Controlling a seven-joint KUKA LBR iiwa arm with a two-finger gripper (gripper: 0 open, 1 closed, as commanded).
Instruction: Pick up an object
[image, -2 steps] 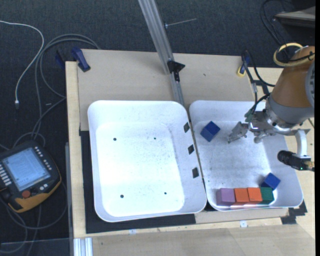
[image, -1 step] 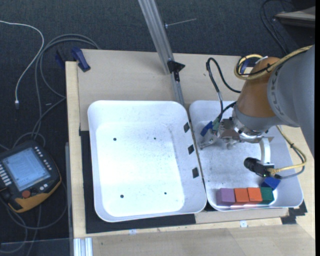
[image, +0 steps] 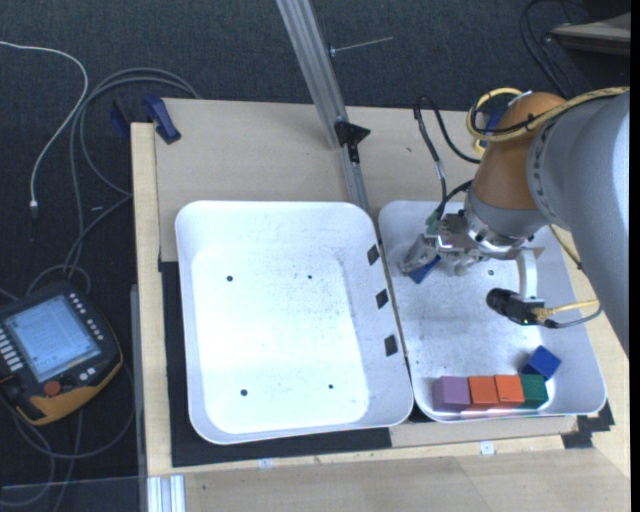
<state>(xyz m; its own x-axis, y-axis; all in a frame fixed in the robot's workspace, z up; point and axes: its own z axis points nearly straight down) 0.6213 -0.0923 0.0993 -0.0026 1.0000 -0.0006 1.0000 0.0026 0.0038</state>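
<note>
My gripper hangs over the upper left part of the right bin, under the grey arm with its orange band. A small blue piece shows right at the gripper's lower left edge; whether it is gripped I cannot tell. Along the bin's front wall stand a purple block, an orange block, a red-orange block and a green block in a row. A blue block sits just behind the green one.
The left bin lies beside the right one, with black clips on the shared wall. A metal pole slants in from the top. A black part with a yellow cable hangs below the wrist. A teach pendant lies left of the bench.
</note>
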